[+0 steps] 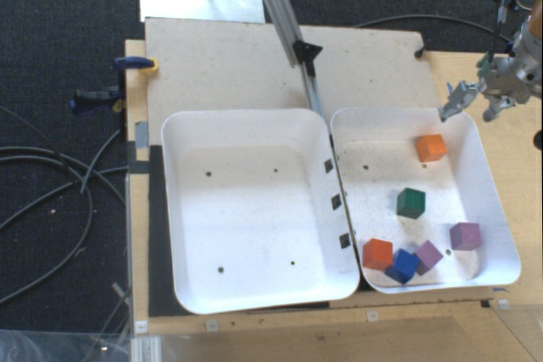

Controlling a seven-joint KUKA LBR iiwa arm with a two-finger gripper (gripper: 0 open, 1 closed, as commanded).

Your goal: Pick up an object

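Note:
The right bin (492, 182) holds several small blocks. An orange cube (431, 147) lies near its far side and a green cube (411, 203) sits in the middle. Along the near edge are a red-orange cube (377, 253), a blue block (403, 265), a light purple block (428, 255) and a purple cube (465, 236). My gripper (472, 107) hangs above the far right corner of this bin, up and to the right of the orange cube. Its fingers are spread open with nothing between them.
The left bin (182, 182) stands beside the right one, with a row of dark tabs (336, 201) where they meet. A slanted metal pole (280, 4) crosses the board behind the bins. Blue and yellow clamps (127, 64) grip the bench's left edge.

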